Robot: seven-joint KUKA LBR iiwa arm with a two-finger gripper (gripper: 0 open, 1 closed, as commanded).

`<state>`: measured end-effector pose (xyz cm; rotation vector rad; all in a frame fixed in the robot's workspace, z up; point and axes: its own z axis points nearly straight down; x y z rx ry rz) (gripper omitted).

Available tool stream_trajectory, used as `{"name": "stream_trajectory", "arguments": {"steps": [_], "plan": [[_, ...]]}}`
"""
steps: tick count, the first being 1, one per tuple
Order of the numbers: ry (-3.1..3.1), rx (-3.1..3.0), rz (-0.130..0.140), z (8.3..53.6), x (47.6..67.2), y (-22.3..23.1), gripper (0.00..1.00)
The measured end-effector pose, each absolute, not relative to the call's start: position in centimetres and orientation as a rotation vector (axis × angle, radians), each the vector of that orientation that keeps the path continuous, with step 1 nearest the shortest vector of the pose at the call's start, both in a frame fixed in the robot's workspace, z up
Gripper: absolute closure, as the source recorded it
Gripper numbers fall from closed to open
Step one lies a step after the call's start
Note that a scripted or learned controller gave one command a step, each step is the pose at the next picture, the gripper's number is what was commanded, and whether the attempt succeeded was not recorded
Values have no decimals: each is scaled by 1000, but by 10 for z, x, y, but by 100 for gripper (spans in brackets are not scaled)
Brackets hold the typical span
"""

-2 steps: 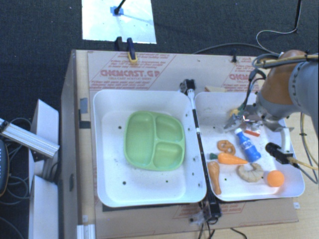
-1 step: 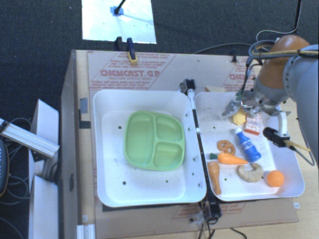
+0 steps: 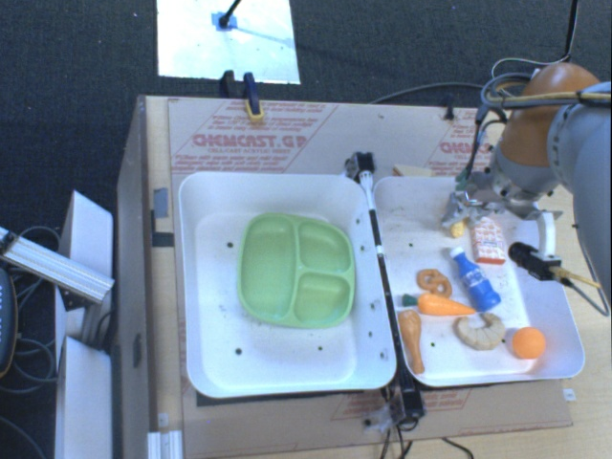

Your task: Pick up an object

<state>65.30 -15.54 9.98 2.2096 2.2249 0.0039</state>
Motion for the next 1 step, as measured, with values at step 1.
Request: {"name": "stream_trajectory", "arguments": {"steps": [1], "plan": [[2225, 2214, 7, 186, 635, -80, 100]]}}
